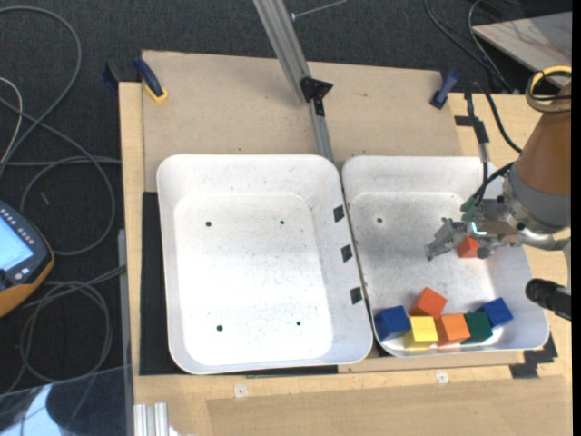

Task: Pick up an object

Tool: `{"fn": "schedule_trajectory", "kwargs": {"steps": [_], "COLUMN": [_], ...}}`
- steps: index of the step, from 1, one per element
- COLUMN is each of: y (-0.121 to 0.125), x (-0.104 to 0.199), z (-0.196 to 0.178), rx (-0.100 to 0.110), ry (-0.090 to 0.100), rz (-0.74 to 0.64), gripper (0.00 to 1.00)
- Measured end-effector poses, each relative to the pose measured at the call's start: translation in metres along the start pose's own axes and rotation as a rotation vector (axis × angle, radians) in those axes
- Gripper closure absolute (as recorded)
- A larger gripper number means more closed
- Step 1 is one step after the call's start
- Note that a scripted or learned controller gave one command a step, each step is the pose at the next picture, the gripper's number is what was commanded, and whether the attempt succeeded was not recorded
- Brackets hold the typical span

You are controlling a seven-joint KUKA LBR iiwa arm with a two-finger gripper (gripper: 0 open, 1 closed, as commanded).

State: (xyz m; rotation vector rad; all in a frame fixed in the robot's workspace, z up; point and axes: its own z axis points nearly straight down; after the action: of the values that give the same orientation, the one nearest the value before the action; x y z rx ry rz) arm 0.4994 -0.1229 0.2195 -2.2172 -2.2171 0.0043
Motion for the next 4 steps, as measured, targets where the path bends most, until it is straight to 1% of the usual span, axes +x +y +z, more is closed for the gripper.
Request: {"fn": "schedule_trajectory", "kwargs": {"steps": [1,2,3,4], "y": [0.001,-0.002,-0.003,-0.001], "x": [0.0,-0.002,-0.001,-0.001], "z": [-0.002,0.061,0.114,0.1], "rx": [-0.006,0.002,0.001,-0.007], "ry": [-0.001,0.001,0.001,-0.001], "rz": [0.0,0.001,0.0,0.0], "gripper": [0.0,0.0,0.0,1.0]}}
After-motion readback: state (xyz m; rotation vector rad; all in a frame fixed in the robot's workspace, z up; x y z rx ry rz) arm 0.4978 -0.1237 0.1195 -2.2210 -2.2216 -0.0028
